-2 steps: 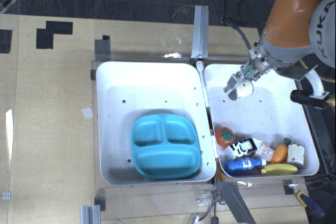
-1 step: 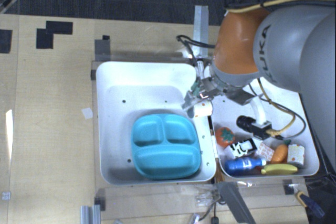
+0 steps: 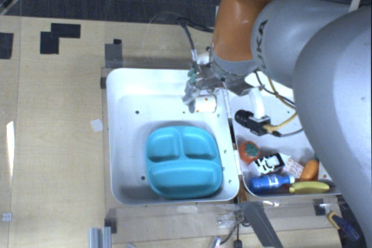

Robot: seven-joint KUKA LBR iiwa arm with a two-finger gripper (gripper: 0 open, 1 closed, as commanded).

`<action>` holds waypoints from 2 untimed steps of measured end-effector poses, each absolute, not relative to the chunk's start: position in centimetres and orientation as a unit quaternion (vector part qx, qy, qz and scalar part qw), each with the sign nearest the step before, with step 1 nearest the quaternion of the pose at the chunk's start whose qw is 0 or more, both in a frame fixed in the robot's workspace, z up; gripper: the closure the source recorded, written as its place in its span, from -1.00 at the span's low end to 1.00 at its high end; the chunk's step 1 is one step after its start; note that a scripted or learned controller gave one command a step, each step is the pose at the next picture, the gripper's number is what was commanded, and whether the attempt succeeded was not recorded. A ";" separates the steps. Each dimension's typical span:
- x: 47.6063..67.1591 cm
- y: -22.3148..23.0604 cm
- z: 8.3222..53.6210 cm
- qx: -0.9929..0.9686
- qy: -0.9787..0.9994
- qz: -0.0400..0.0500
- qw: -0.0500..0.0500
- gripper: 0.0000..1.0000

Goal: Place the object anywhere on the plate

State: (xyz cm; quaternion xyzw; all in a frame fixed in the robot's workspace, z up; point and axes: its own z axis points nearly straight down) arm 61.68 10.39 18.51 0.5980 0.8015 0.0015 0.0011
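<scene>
Grey arm with orange band comes in from the right. Gripper sits low over the far right corner of the left shallow white bin. Can't tell from this angle whether it's open or closed.

Small white blocky object sits right at the gripper's tip, just on its near side. It looks to be touching or almost touching, but I can't confirm a grasp. It is off the plate.

Blue three-compartment plastic plate lies flat on the bin floor, nearer than the gripper and a bit left of it. Nothing on it.

Right shallow white bin is on the gripper's right and holds a cluster at its near end:
- round red-orange thing with a green top
- black-and-white packet
- blue bottle lying down
- yellow banana
- small orange piece

All are well apart from the gripper. Both bins sit on the tan counter.
</scene>
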 end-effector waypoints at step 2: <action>53.3 11.5 22.5 0.534 0.845 0.002 0.002 -1.00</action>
